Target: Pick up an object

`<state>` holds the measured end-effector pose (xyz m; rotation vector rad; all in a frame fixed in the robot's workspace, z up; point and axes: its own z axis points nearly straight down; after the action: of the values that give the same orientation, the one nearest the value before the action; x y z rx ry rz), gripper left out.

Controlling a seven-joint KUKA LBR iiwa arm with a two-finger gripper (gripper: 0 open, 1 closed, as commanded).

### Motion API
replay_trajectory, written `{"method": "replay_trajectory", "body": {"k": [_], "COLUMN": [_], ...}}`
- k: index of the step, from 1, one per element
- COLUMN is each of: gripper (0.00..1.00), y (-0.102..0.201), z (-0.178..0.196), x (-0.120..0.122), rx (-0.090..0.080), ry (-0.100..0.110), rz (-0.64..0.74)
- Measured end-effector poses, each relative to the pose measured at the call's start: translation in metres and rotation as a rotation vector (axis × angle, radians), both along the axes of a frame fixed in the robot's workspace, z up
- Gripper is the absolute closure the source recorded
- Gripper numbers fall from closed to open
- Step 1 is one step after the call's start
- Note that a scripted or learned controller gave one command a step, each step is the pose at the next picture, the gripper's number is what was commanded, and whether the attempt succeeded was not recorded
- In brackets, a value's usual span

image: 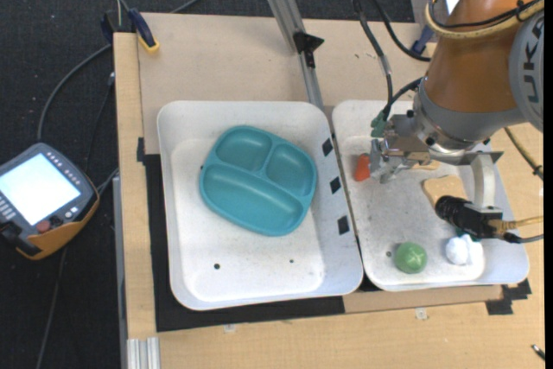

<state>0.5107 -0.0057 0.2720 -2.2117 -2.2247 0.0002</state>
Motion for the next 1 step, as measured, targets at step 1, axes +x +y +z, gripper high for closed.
{"method": "replay_trajectory", "body": {"k": [1], "gripper": [1.00], "y": [0.0520], "z": [-0.0124], "x": [-0.0085], "rx": [0.000], "ry": [0.001], "rz": [0.000]}}
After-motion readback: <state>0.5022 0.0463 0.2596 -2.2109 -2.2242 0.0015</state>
